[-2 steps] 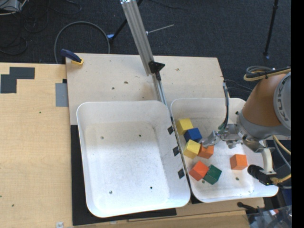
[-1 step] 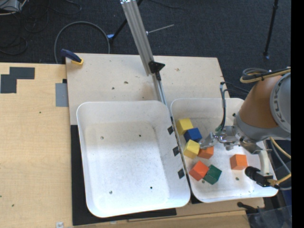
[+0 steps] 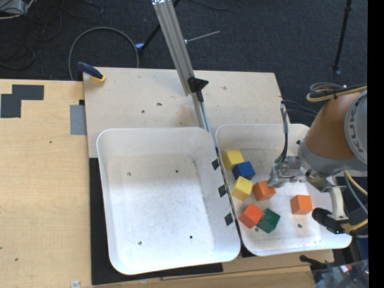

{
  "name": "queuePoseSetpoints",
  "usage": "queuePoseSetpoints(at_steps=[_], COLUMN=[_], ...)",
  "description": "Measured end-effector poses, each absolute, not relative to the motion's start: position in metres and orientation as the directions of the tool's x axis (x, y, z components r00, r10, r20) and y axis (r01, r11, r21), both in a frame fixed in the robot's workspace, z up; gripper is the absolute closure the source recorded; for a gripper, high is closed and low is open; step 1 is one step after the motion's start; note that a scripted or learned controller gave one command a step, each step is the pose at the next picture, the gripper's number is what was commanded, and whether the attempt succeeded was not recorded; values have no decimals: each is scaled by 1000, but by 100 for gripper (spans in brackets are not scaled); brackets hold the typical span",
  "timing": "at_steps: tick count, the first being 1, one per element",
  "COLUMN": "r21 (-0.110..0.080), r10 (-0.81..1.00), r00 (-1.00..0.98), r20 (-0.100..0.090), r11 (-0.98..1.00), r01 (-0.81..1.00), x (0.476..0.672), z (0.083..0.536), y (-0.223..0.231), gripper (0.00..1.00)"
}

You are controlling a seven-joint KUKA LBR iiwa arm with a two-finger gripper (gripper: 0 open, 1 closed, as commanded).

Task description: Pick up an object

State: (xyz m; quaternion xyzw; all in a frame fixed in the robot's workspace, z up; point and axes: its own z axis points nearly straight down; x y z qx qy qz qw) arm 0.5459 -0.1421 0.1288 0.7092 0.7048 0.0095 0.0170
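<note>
Blocks sit in the right bin on the bench. My fingers are down low in that bin, right by an orange block. They look like they touch it, but I cannot tell if they are apart or together. Near it are two yellow blocks with a blue block between them. Another orange block touches a green block. A third orange block sits alone. The left bin is beside it.

aluminium rail, blue-handled clamp, floor cables
</note>
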Motion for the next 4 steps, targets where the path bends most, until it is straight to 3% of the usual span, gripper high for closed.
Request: queuePoseSetpoints(at_steps=[1, 2, 3, 4], r21=[38, 1, 0, 13], r10=[1000, 1000, 1000, 1000], r00=[7, -1, 1, 1], r20=[-11, 0, -3, -7], r11=[-7, 1, -1, 0], r01=[999, 1000, 1000, 1000], x=[546, 577, 580, 574], z=[129, 149, 118, 112], y=[-142, -148, -137, -132], gripper=[0, 0, 0, 0])
